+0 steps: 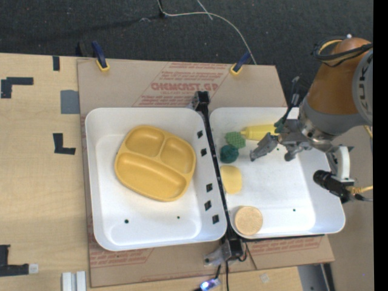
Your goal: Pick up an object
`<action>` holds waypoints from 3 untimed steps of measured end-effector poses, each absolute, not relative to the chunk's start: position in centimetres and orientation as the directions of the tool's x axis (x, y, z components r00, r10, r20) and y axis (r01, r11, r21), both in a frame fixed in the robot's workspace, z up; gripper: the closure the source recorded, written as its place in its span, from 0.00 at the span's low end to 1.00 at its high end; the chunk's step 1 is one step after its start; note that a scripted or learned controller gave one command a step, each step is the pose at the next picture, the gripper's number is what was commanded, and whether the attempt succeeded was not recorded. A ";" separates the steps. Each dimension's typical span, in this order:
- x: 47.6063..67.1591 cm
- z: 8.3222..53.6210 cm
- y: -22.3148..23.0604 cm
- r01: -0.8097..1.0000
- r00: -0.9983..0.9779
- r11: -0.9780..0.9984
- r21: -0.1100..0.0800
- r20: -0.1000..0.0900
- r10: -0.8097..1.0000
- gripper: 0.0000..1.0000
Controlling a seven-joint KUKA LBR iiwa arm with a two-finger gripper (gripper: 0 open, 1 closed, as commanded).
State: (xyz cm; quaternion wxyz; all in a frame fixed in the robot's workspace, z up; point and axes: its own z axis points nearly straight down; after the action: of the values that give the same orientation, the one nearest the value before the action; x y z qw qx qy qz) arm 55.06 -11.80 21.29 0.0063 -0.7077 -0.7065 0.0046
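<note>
My gripper (277, 150) hangs over the middle of the right bin (315, 220), its two dark fingers spread apart and open, with nothing between them. Just left of it lie a yellow elongated piece (257, 131), a green knobbly piece (235, 139) and a dark teal ball (229, 154). A pale yellow block (231, 179) sits lower, by the divider. Near the front edge rests a round tan disc (248, 220).
The left bin (97, 162) holds a yellow divided plate (156, 162). A black divider strip (209, 162) runs between the bins. The grey and orange arm (336, 96) fills the space over the right bin's far right corner.
</note>
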 end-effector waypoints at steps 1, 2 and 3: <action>55.3 22.0 -11.8 1.000 -0.002 0.002 -0.002 0.001 1.000 0.00; 55.5 16.3 -10.8 1.000 -0.001 0.001 -0.007 0.001 1.000 0.00; 55.7 10.2 -9.9 1.000 -0.002 0.002 -0.007 0.001 1.000 0.00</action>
State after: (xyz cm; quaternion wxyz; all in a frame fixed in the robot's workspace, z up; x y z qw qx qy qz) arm 55.71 -9.94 10.16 0.0028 -0.7065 -0.7077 0.0024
